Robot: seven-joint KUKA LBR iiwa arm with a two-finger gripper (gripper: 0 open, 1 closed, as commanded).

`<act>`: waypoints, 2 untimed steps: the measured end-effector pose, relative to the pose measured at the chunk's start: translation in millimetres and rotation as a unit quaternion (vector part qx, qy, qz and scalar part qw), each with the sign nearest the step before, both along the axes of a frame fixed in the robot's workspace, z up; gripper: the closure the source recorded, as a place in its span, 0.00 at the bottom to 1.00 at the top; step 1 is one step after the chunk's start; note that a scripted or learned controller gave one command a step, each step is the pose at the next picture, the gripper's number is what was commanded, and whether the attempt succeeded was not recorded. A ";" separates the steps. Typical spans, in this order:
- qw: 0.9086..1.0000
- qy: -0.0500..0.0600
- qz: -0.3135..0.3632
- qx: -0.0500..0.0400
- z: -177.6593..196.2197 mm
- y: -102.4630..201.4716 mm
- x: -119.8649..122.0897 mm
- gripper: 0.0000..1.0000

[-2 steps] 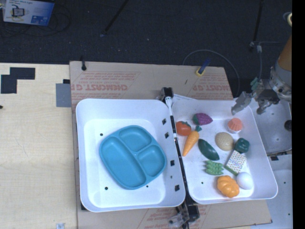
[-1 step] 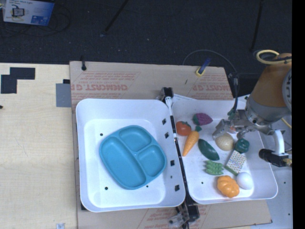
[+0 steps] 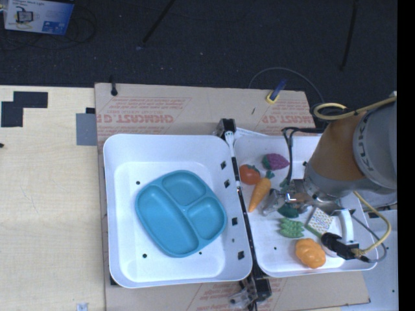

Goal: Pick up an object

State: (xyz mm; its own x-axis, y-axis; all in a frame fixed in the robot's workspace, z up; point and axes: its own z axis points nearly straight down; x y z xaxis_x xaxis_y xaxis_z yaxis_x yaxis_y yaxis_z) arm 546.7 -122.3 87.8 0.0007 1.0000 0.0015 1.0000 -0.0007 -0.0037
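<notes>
Toy foods are gathered in the right bin, around the lowered pincer.

A carrot lies just left of the pincer, a tomato beyond it, a purple piece above, a green piece just below, an orange fruit lower right. Whether the pincer is spread cannot be told. A blue plate is seen in the left bin.

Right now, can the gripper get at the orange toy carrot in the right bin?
Probably yes. The orange toy carrot lies uncovered just left of the gripper, near the divider; the red tomato-like toy sits close at its upper end and might crowd the grasp.
</notes>
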 end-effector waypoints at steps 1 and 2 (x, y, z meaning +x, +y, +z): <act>1.000 -0.002 0.000 0.000 0.4 0.6 -25.1 0.00; 1.000 0.000 -0.002 0.003 9.4 1.0 -24.9 1.00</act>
State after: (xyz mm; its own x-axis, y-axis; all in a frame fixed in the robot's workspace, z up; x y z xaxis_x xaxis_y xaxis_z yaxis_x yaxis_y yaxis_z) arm 521.8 -121.3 97.2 0.0049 1.0000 0.0069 1.0000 -0.0049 -0.0036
